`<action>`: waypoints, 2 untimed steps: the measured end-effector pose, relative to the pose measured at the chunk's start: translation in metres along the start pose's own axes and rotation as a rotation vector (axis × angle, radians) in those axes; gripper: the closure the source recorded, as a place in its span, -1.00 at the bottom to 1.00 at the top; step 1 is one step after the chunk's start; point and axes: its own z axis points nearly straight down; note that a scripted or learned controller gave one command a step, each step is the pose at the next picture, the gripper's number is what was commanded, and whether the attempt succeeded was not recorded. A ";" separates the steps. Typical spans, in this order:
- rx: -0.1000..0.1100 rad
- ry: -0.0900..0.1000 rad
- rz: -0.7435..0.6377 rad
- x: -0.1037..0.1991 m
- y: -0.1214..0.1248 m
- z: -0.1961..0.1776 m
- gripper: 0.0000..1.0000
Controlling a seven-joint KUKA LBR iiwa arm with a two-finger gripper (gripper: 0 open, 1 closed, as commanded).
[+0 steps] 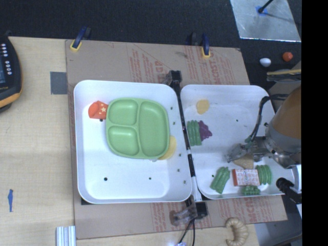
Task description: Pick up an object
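- Low in the right bin (pixel 225 91), the gripper (pixel 242 152) hovers over a tan piece (pixel 245 163); whether its grip is apart or together, one cannot tell.
- Nearby lie a red-white packet (pixel 246 178), green bundles (pixel 220 180) and a purple item (pixel 204 130).
- Over in the left bin (pixel 123 188) sits a green divided plate (pixel 138 128).

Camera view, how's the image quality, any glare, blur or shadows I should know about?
Camera view: lighting is even and soft; the left bin is bright white, nearly washed out, with faint shadow under the green plate. The arm at the right edge looks blurred, and the gripper is indistinct. Small items in the right bin are soft in detail.
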 end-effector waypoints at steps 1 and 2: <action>-0.004 -0.003 -0.001 -0.002 0.002 -0.012 1.00; -0.022 -0.003 -0.013 0.101 0.126 -0.108 1.00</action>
